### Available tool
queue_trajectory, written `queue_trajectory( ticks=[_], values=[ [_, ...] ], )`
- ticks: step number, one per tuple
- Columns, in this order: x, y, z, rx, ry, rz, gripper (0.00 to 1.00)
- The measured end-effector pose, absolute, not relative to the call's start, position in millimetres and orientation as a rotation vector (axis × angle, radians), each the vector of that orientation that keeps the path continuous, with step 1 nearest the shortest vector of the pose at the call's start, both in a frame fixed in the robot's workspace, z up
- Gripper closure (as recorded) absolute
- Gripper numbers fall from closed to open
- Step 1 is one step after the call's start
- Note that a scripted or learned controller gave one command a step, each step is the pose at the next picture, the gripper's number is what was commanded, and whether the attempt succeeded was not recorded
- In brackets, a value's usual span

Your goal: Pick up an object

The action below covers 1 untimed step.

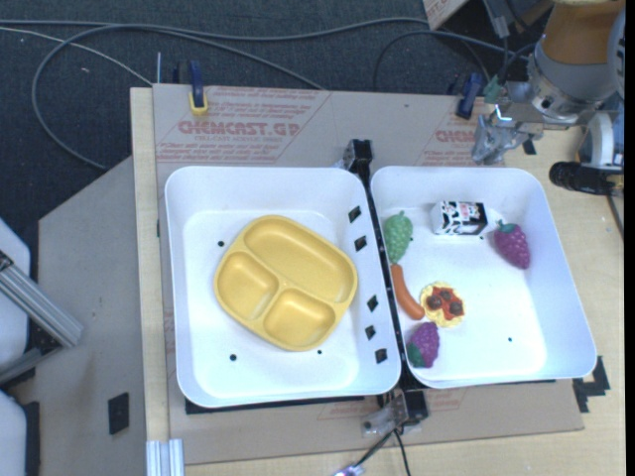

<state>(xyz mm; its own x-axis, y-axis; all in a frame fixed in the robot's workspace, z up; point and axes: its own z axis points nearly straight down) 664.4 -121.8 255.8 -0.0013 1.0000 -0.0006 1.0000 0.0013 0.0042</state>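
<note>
Cardboard sheeting printed with red lettering covers the table, and on it two shallow white bins sit side by side, touching along a black seam down the middle. The left bin carries a yellow divided plate with three compartments, lying flat and turned at a slant near the bin's centre.

The right bin has the small toy foods. A white carton with black cow patches lies near the far wall. Just right of it is a purple bunch of grapes, apart from the carton. Against the left wall sits a green leafy piece, and just below it an orange carrot-like stick lies lengthwise along that wall. Beside the stick is a small round yellow piece with red and dark toppings, and near the front-left corner is a second purple grape bunch.

The arm comes in at the upper right, its orange band above a grey wrist. The hand hangs outside the right bin, just past its far rim and over the cardboard, well apart from every toy. Whether its fingers are apart or together I cannot tell; nothing sits between them.

Blue clamps pin the cardboard's far edge, and grey cables loop over the dark floor beyond.
</note>
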Motion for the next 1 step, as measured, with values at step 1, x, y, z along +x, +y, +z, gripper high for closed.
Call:
queue_trajectory(
  ticks=[1],
  values=[
    [663.7,-67.8,239.1,2.218,2.23,-0.001,1.0]
  ],
)
